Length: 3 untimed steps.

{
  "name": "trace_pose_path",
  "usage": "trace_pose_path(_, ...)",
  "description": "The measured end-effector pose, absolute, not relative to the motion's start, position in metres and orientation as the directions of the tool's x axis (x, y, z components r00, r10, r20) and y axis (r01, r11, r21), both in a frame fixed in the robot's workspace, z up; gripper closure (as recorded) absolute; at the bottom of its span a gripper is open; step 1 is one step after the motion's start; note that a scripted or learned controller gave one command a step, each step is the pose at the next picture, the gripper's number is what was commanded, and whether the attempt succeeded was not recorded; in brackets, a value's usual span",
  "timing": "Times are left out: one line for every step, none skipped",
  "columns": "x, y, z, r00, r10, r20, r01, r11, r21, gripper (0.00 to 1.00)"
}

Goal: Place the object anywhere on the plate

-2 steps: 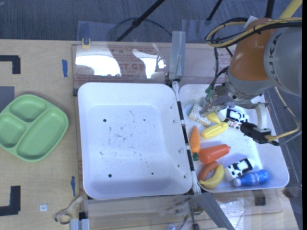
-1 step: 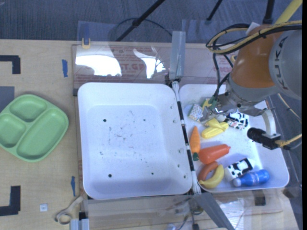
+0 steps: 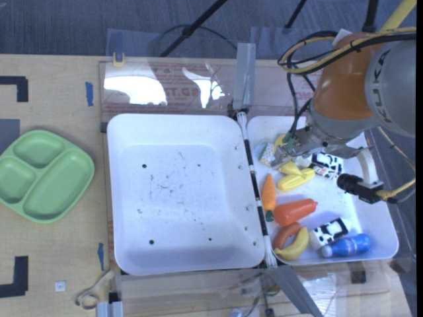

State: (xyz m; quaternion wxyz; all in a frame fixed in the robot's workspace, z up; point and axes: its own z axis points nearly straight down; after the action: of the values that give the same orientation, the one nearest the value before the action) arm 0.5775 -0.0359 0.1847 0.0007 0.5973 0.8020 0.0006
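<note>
A green divided plate (image 3: 45, 176) lies on the bench at the far left, outside the bins. My gripper (image 3: 291, 152) hangs low over the upper part of the right bin (image 3: 386, 243), just above a yellow toy (image 3: 295, 177). Close around it lie a black-and-white toy (image 3: 326, 164) and a small pale packet (image 3: 268, 154). Further toward the front are an orange carrot (image 3: 268, 191), a red-orange pepper (image 3: 295, 210), a banana (image 3: 295, 244), another black-and-white toy (image 3: 331, 230) and a blue bottle (image 3: 347, 245). The wrist hides what lies directly under the gripper.
The left bin (image 3: 182, 190) sits between the right bin and the plate, with a raised divider (image 3: 254, 183) between the bins. Cables (image 3: 370, 190) trail from the arm over the right bin's right side. Black tape marks (image 3: 14, 88) lie near the plate.
</note>
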Motion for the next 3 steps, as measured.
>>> trace_pose_path(0.501, 0.032, 0.229, -0.338, 0.941, 0.001, 0.941, 0.338, -0.001, 1.00)
trace_pose_path(0.538, 0.110, 0.114, -0.359, 0.933, 0.001, 0.933, 0.359, -0.001, 1.00)
trace_pose_path(0.571, 0.190, 0.148, -0.278, 0.961, 0.000, 0.961, 0.278, 0.001, 1.00)
